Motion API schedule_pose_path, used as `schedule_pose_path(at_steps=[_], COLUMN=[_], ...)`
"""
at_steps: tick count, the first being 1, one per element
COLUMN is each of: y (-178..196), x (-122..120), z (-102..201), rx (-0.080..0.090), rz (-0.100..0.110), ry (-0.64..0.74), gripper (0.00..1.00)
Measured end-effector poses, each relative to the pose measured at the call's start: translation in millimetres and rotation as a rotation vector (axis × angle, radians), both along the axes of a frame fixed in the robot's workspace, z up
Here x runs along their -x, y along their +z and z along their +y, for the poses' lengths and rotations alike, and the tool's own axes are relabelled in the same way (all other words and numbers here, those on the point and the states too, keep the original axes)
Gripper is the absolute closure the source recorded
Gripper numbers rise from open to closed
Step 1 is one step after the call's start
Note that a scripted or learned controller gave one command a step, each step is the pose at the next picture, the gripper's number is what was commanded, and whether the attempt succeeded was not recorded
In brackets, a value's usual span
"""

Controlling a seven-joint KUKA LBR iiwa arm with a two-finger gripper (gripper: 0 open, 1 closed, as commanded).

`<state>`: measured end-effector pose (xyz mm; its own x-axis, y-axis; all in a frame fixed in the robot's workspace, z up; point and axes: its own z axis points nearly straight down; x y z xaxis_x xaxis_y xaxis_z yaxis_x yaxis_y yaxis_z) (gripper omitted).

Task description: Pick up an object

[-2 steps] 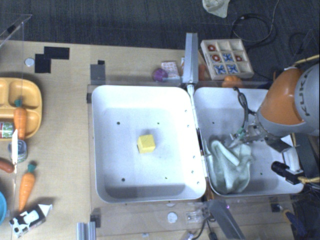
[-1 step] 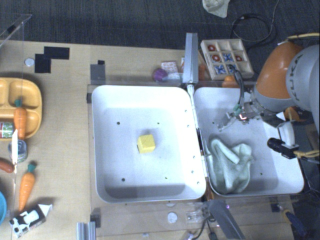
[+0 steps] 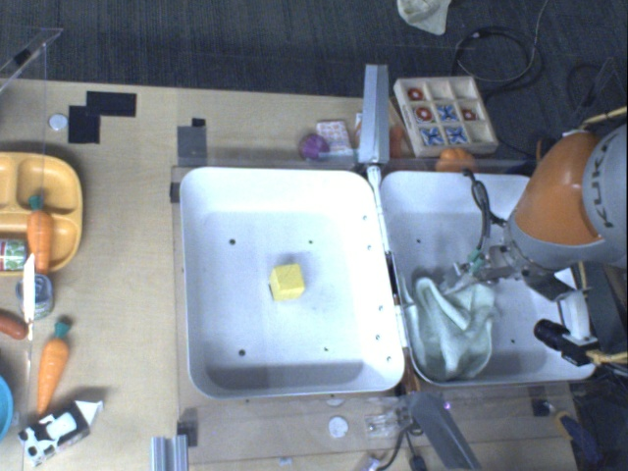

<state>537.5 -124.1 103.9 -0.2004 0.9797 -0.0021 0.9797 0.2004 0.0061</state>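
A small yellow block (image 3: 287,282) lies near the middle of the left white bin (image 3: 216,214). A crumpled pale green-white cloth (image 3: 451,322) fills the front left part of the right bin (image 3: 432,204). My gripper (image 3: 483,266) reaches in from the right and hangs low over the cloth's upper right edge, touching or nearly touching it. The orange band of the arm (image 3: 559,199) looms above the right bin's right side and hides part of it.
A metal divider (image 3: 374,116) stands between the bins at the back. Behind them lie a tic-tac-toe board (image 3: 446,114), a purple ball (image 3: 314,146) and a small card. Toy carrots (image 3: 49,361) and a yellow tray (image 3: 29,209) sit on the bench's left.
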Motion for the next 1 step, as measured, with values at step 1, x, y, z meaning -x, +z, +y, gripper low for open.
schedule_pose_path(at_steps=[1], y=[-15.7], x=[-96.9], z=[-9.6], rx=[0.001], rz=[-0.002], ry=[0.053], gripper=[0.00])
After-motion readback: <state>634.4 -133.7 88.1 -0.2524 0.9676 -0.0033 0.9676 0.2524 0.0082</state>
